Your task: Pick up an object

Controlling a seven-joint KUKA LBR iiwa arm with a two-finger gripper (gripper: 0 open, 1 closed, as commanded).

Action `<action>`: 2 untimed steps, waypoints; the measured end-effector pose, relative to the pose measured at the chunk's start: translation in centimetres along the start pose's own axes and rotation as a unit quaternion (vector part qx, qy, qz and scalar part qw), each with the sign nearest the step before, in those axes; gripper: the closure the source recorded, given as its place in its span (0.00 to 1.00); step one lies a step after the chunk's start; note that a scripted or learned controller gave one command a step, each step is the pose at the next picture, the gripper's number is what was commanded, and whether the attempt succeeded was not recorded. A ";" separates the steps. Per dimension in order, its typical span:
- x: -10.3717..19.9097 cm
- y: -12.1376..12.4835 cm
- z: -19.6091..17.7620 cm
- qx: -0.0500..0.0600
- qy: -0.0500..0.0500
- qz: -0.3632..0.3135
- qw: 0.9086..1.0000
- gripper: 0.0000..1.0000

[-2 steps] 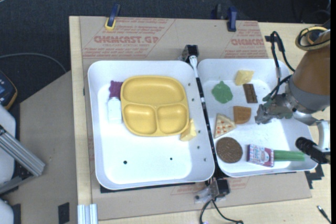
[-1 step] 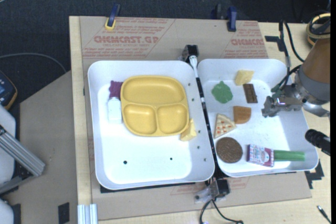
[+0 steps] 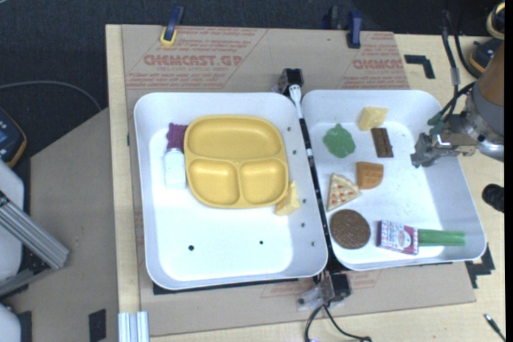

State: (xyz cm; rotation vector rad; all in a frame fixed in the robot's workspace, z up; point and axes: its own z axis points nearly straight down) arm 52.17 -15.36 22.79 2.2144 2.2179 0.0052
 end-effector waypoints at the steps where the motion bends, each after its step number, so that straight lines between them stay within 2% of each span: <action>1: 4.6 2.7 1.1 0.002 0.001 -0.002 1.000 1.00; 2: 9.3 6.0 0.1 0.001 0.002 -0.003 1.000 1.00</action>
